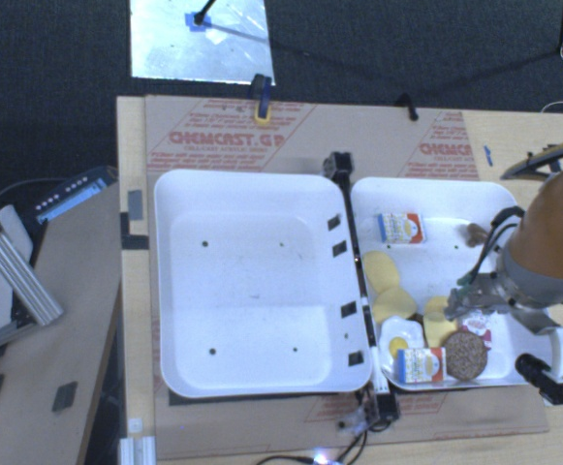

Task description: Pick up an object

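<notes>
Gripper hung low in the right white bin, above a round brown patty; its opening could not be told.

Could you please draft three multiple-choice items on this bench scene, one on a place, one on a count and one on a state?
1. Where do the loose items lie?
A. in the left bin
B. in the right bin
C. on the bench in front of the bins

2. How many small cartons with blue and orange print are there?
A. one
B. two
C. four

3. How is the gripper placed?
A. low over the items in the right bin
B. above the left bin
C. out over the dark floor

Key: 1 B, the yellow pieces and the brown patty lie in the right bin. 2 B, one carton lies near that bin's far wall and another carton near its front wall. 3 A, the gripper sits just beyond the patty, inside the right bin.
</notes>
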Robot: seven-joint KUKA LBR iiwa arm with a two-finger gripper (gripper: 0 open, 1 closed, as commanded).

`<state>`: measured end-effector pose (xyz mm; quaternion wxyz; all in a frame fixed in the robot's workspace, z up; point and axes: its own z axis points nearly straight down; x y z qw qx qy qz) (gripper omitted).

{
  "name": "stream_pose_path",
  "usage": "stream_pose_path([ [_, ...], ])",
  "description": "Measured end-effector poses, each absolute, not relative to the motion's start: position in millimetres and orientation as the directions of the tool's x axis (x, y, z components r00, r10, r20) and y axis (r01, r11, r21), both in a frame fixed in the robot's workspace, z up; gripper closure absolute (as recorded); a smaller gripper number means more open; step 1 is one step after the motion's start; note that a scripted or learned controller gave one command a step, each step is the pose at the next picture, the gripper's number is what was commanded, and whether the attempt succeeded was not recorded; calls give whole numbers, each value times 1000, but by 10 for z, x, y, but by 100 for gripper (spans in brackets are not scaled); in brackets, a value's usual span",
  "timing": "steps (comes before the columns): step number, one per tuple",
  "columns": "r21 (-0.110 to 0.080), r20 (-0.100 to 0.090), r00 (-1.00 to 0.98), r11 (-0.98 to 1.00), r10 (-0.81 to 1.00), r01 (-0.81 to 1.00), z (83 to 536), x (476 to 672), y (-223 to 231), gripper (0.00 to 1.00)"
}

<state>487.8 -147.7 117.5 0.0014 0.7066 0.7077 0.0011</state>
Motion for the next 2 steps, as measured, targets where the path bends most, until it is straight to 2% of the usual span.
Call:
stream_pose_path([
  [1, 18, -8, -4, 4, 1000, 1000, 2395, 5395, -1836, 100],
  [2, 23, 0, -15, 15, 1000, 1000, 3918, 5682, -893, 100],
])
